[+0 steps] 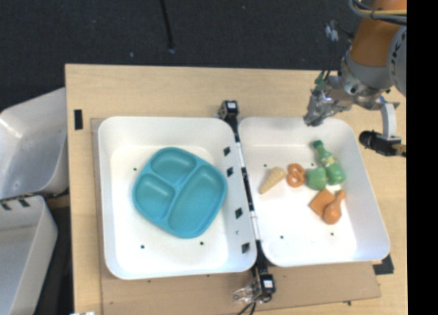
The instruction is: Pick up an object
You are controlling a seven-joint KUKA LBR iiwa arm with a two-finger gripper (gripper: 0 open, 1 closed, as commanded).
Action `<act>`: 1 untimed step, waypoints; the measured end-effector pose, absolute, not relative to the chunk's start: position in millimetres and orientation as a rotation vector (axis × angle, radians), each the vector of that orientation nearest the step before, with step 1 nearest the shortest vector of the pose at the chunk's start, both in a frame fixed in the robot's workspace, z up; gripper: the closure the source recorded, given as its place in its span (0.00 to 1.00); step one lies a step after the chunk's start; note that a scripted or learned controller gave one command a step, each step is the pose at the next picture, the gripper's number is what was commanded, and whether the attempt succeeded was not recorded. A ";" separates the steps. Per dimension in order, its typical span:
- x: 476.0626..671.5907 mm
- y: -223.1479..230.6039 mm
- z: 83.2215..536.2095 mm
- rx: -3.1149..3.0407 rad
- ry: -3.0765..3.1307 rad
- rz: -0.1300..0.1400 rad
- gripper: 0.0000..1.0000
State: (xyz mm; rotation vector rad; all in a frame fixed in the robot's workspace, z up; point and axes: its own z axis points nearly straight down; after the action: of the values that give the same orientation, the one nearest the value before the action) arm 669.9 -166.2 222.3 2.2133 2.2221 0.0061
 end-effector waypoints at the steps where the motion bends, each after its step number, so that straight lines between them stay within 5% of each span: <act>1: 670.9 -167.6 276.8 2.212 2.222 0.006 1.00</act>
State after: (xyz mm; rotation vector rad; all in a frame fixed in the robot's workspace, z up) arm 670.9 -167.6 276.8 2.2123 2.2222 0.0056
